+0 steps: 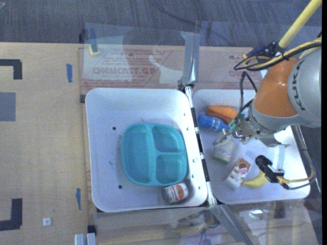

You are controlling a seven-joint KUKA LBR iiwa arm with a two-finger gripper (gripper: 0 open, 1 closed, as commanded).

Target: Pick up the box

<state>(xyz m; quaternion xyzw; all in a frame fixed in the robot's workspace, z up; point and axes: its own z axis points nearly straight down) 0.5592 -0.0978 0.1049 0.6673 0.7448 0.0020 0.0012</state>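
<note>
A small white and red box [238, 172] lies tilted in the right bin [296, 190], near its front. Just to its right is a yellow banana [254, 182]. My gripper [232, 132] hangs over the middle of the right bin, above and behind the box and apart from it. Right below the gripper stands a grey speckled packet with a green base [224, 151]; whether the gripper touches it cannot be made out.
An orange carrot [222, 111] and a blue object [210, 122] lie at the back of the right bin. The left bin [102, 116] holds a teal divided plate [154, 154] and a can [176, 193] at its front edge.
</note>
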